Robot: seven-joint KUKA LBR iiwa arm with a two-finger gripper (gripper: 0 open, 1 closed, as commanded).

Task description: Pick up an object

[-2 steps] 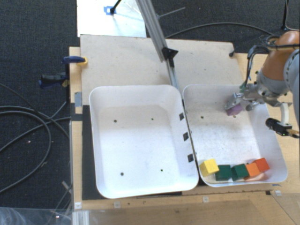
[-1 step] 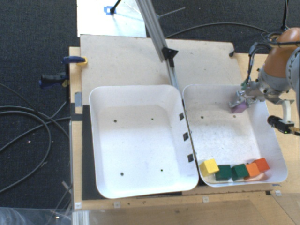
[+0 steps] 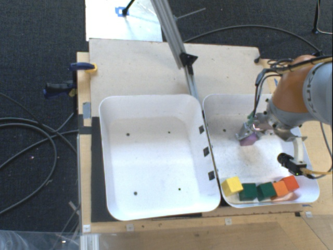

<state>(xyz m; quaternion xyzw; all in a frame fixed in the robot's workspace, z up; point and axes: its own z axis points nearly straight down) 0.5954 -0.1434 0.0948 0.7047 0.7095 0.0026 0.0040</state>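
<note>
End effector (image 3: 248,134) in the right bin (image 3: 229,113) grips a purple block (image 3: 250,138) between its fingers.

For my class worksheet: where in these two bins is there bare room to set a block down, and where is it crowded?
The left bin has an open floor from wall to wall. In the right bin, the floor is free between the divider and the hand. The near edge is crowded: yellow block, two green blocks, orange block, red block.
</note>
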